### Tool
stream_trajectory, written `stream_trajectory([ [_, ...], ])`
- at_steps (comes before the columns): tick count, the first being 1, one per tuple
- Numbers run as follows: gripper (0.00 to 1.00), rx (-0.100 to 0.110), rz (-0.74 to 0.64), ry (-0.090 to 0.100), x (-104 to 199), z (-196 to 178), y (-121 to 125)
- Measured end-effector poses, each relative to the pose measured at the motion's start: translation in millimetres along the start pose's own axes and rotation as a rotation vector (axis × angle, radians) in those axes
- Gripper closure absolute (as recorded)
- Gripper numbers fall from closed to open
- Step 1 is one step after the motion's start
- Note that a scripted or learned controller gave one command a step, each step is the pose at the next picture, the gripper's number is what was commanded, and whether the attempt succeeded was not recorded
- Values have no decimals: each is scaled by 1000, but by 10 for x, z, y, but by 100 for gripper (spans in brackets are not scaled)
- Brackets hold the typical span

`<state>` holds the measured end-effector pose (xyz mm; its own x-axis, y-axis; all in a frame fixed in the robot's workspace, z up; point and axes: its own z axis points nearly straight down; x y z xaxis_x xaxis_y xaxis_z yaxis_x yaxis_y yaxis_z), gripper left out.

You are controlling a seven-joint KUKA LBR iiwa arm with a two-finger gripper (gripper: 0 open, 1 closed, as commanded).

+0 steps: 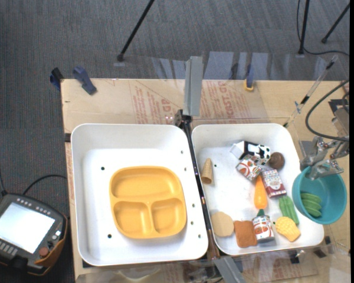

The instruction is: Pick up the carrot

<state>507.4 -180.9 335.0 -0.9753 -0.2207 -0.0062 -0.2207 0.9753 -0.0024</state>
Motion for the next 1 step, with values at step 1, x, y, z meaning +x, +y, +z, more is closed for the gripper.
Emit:
stream_trajectory([
  [1, 100, -8, -253, 8, 121, 569, 348],
])
